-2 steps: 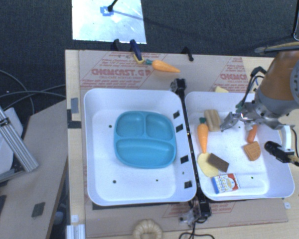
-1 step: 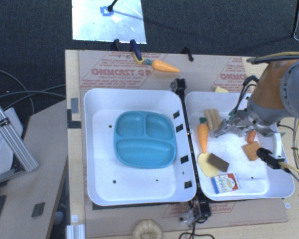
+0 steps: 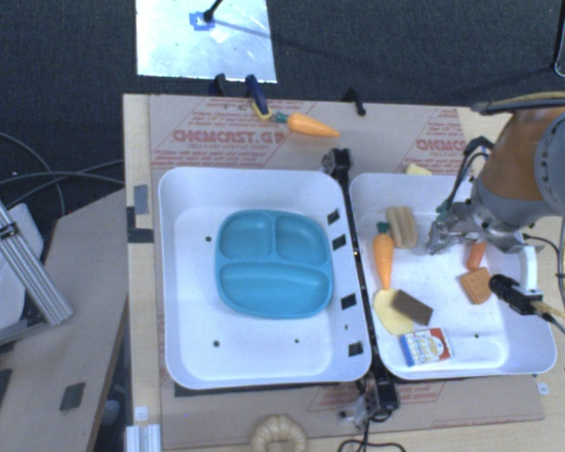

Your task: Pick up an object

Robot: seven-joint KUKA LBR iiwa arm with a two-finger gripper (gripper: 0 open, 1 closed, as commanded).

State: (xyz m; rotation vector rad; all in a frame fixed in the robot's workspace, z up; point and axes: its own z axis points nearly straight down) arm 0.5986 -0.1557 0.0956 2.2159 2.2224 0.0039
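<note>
My gripper (image 3: 443, 236), grip state unclear, hovers between tan block (image 3: 401, 225) and small carrot (image 3: 475, 252); descending could nudge either aside.

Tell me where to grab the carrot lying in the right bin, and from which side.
Take the carrot across its thicker upper half, coming straight down. It lies flat and lengthwise, its long sides clear of the tan block above and the yellow piece below.

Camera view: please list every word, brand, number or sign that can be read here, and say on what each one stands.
"CHEMCAST" with blurred letters after it: red print on the brown board under the bins, at its upper left edge.
The same red print, repeated at the board's upper right; too cut off and slanted to read fully.
Small carton in the right bin: blue and red label, too small to read.
</note>
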